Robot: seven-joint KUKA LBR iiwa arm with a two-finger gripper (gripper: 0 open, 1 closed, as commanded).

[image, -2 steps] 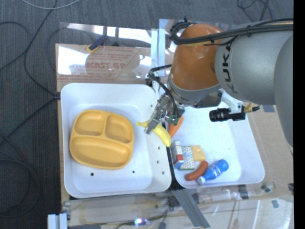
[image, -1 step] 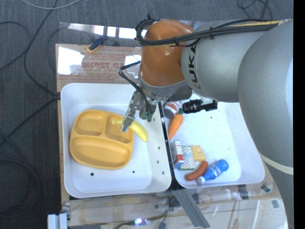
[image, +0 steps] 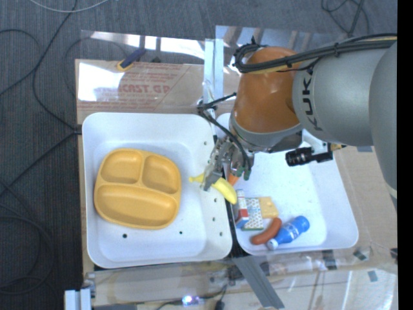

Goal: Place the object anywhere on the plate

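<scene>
The arm reached in from the right, its orange band above the wrist hanging over the inner edge of the right bin. The tool sat low over the divide between the two bins, and the banana was clamped between its fingers, one yellow end poking left toward the left bin and the thicker end slanting down to the right over the rims. The banana was held near the right wall of the left bin, apart from the yellow plate, which lay in the left half of that bin with its three compartments facing up. In the right bin, just below the tool, a small printed box lay beside a tan cracker-like block; a sausage lay below them, touching or just beside a blue bottle with a white cap. Both bins rested on the worktop, whose far part carried a printed sheet of cardboard.
</scene>
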